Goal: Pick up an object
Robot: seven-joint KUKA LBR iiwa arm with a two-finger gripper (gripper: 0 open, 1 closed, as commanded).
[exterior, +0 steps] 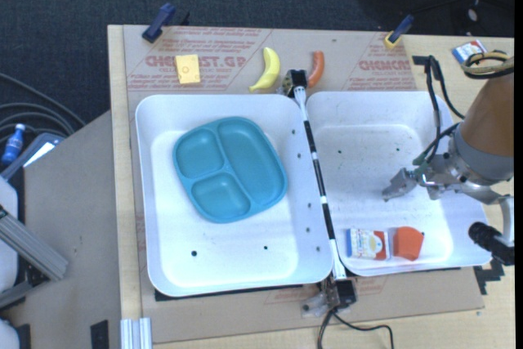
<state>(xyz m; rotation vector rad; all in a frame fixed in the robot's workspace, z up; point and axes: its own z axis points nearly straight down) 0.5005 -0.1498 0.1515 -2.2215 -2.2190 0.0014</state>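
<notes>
The right bin (369, 104) holds two small things near its front edge: a white carton with blue and orange print (366, 243) lying flat, and an orange block (408, 243) just right of it, touching or nearly touching. My gripper (398, 186) hangs low over the middle right of this bin, pointing left, behind both things and apart from them. Nothing shows in its grasp. A blue divided plate (230, 167) lies in the left bin (163, 245).
On the bench behind the bins lie a toy banana (266, 69), an orange sausage-like piece (316, 68) and a yellow tag (187, 70). A black divider strip (315, 167) runs between the bins. Cables (437, 98) trail along the right bin's far right side.
</notes>
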